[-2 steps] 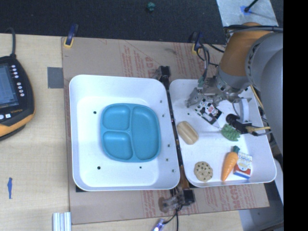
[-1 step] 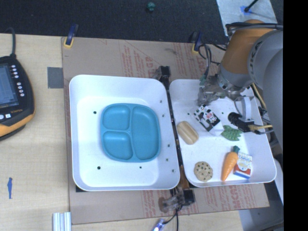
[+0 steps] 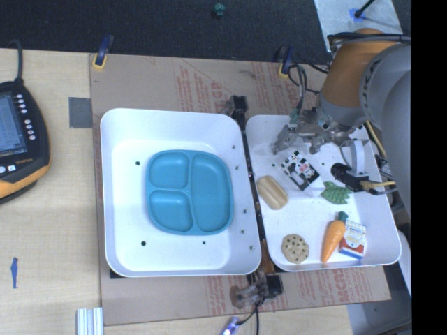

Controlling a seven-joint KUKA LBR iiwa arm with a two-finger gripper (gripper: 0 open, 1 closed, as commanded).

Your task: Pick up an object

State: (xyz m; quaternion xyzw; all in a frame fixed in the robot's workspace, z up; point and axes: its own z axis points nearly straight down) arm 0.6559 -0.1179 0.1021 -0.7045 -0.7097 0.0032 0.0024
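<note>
My gripper (image 3: 300,142) hangs over the back of the right bin (image 3: 377,257), its grey fingers spread open with nothing between them. Just in front of it lies a small black-and-white patterned block (image 3: 299,169). Further toward the front are a tan bread roll (image 3: 272,192), a green leafy piece (image 3: 336,193), an orange carrot (image 3: 334,236), a chocolate-chip cookie (image 3: 295,248) and a small white carton (image 3: 354,241).
The left bin (image 3: 122,243) holds a blue divided plate (image 3: 189,191). The two bins' rims meet between the plate and the bread roll. A handheld control pendant (image 3: 17,135) lies on the bench at far left.
</note>
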